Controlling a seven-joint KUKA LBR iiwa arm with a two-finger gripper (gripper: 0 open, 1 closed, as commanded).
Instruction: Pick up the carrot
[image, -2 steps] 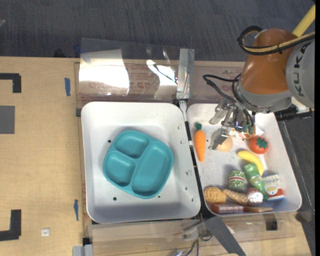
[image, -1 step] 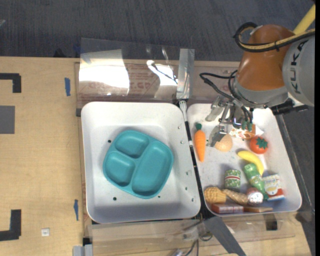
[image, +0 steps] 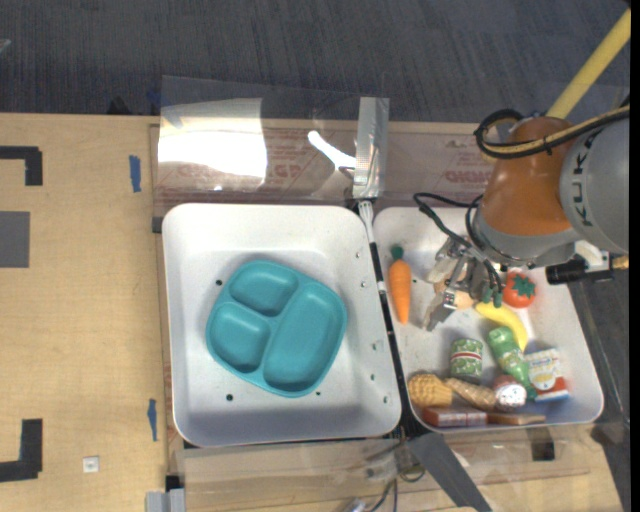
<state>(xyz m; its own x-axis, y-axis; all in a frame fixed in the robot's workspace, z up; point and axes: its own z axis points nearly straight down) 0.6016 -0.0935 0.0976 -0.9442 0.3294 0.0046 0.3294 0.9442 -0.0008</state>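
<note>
arm (image: 580, 190) cut off at right — end effector (image: 450, 295) blurred

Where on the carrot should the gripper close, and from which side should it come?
Probably across the thick orange upper body of the carrot, coming from above. It lies lengthwise along the right bin's left wall, green top away from the camera, so fingers should straddle its width, gripper shifting left.

glossy white bins (image: 200, 240), matt teal plate (image: 276, 326)

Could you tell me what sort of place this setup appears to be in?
Probably a robotics lab bench: a grey arm's gripper hangs over a white bin of toy food, including a carrot, beside another bin holding a teal divided plate.
</note>
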